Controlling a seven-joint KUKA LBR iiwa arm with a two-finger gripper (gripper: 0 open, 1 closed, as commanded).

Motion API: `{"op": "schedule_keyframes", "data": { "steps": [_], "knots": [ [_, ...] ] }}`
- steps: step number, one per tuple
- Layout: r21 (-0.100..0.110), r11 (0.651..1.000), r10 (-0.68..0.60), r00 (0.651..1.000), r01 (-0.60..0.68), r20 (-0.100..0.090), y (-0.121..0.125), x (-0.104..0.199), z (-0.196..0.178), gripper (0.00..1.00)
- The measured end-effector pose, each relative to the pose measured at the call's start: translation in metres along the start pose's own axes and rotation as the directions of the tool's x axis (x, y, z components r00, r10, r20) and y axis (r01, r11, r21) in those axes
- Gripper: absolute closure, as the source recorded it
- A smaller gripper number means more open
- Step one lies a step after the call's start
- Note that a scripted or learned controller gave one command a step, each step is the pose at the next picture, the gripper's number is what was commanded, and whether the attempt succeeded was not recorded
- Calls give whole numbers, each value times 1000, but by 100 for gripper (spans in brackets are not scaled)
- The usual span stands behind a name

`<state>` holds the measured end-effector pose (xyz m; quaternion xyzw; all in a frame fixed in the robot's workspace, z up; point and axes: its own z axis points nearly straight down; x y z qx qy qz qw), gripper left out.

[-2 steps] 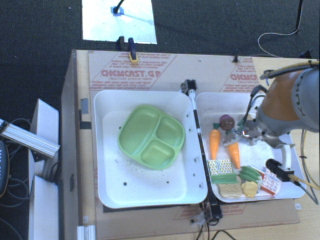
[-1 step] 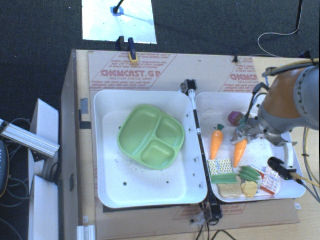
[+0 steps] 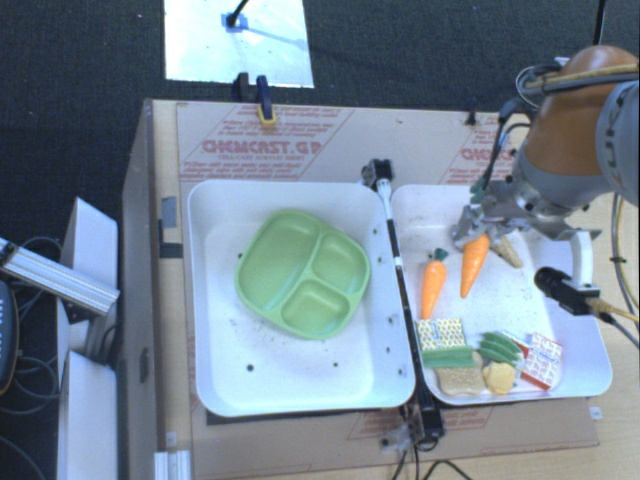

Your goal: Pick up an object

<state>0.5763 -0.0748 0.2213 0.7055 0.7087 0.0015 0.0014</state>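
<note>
My gripper hangs over the back of the right bin. It is shut on the upper end of an orange carrot, which slants down and toward the front from between the fingers. A second carrot with a green top lies just to its left on the bin floor. A beige piece lies to the right of the held carrot, partly under the gripper.
The left bin holds a green divided plate. At the front of the right bin lie a waffle-like cracker, green pods, a bread slice, a yellow piece and a red-and-white packet. A divider rail separates the bins.
</note>
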Motion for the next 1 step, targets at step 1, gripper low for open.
{"op": "schedule_keyframes", "data": {
  "steps": [1],
  "knots": [
    [2, 1000, 1, 1000, -1, -1, -60, 82, -58, 100]
  ]
}}
